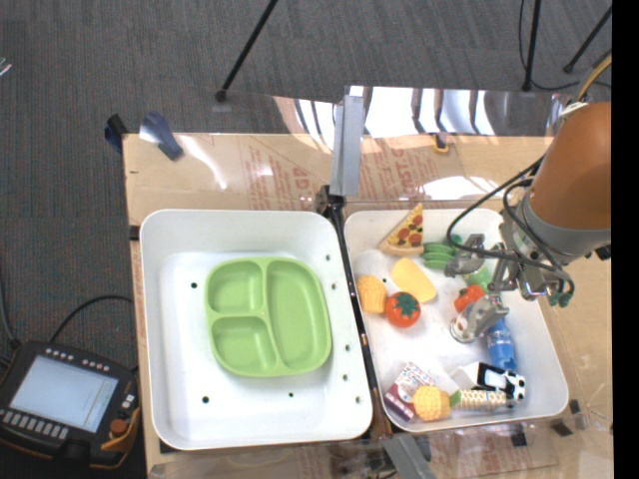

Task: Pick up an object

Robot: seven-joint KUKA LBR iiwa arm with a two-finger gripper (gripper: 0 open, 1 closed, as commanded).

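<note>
Grey carpet surrounds the desk [230,173], where toys crowd the right bin [554,367] for picking. The gripper [471,319] hangs low over them beside a blue bottle [500,347]; whether its jaws are released or clenched, I cannot tell.

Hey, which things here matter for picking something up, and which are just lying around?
For the job:
- pincer, low in the right bin
- toys there: tomato, pizza slice, yellow wedge, blue bottle, pineapple, corn

Lying about:
- green divided plate in the left bin
- handheld control pendant on the floor
</note>
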